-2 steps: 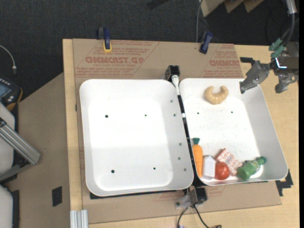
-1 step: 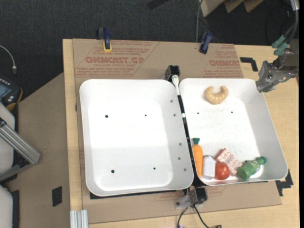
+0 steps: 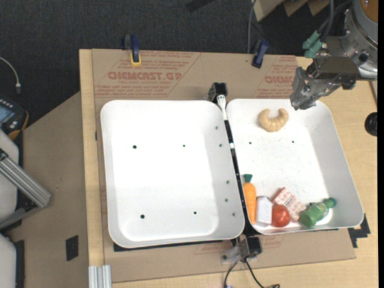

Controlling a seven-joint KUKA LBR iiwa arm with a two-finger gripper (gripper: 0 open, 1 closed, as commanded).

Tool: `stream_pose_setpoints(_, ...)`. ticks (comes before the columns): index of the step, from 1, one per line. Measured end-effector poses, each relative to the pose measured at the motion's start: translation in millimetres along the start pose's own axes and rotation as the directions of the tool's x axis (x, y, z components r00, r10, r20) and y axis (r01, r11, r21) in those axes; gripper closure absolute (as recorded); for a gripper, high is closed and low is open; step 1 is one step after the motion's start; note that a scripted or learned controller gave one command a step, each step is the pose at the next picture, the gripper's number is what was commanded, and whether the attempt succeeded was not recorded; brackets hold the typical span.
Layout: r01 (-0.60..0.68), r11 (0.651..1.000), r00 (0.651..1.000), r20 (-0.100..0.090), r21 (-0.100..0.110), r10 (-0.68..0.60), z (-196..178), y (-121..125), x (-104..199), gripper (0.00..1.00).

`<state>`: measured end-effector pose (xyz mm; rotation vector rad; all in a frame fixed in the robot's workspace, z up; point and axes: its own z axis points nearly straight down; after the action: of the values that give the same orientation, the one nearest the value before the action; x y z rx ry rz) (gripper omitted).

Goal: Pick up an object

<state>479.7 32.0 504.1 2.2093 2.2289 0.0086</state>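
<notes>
Tan croissant (image 3: 273,119) lies at the far end of the right bin (image 3: 336,155), alone, easy prey. My pincer (image 3: 303,98) hangs just right of it; I cannot tell its spread. 4 others crowd the near edge.

My bench (image 3: 180,65) is topped with brown printed cardboard. Two white bins sit on it side by side: the left bin (image 3: 165,173) and right bin (image 3: 312,155), touching mid-bench.

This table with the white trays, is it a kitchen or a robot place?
Probably a robot lab. A robot arm's gripper hangs over the right bin, which holds toy food like a croissant and a carrot, and clamps hold the board.
</notes>
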Motion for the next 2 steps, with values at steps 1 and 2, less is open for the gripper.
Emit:
stream_pose_setpoints(1, 0.003, 1.000, 1.000, -0.002, 0.001, -0.003, -20.6, 0.2, 102.4, 1.00)
stream_pose_setpoints(2, -0.009, 1.000, 1.000, 0.007, 0.024, 0.009, 152.3, -2.3, 111.7, 1.00)
